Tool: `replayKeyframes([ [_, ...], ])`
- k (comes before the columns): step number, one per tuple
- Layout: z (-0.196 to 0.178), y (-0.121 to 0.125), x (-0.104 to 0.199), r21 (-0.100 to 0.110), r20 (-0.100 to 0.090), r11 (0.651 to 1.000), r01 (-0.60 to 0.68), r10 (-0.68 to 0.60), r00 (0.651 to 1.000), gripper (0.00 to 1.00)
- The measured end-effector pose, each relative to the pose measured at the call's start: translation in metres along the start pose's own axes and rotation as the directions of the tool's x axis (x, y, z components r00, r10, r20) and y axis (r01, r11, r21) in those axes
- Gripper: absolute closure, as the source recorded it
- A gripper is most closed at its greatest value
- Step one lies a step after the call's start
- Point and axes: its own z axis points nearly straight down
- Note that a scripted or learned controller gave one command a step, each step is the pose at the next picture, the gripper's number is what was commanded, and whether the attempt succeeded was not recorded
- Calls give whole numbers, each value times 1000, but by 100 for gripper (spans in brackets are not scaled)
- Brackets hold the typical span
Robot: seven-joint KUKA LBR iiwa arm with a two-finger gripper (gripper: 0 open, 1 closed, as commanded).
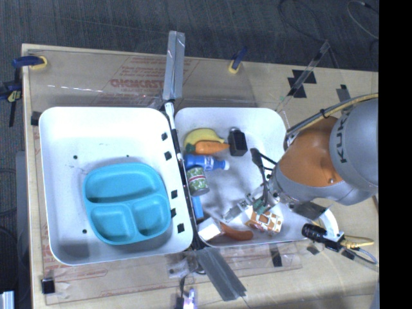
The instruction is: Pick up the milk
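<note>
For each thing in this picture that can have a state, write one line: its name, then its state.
blue tray: flat in the left bin, compartments bare.
bottle: lying on its side in the right bin.
milk carton: tipped over, near the right bin's front wall.
carrot: lying against the banana.

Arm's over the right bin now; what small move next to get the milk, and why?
Probably lower slightly onto the milk carton and close. The gripper sits at the carton's upper edge, and the carton lies tilted near the bin's front wall, beside the sausage.
</note>
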Motion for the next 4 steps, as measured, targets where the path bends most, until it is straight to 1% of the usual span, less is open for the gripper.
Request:
replayKeyframes([
  [1, -115, 0, -2, -3, 5, 999, 51, -50, 999, 0],
  [2, 0, 1, 0, -1, 2, 920, 392, -392, 920, 0],
  [3, -78, 46, -25, -1, 5, 893, 450, -450, 893, 0],
  [4, -1, 1, -1, -1, 5, 829, 559, -559, 829, 0],
])
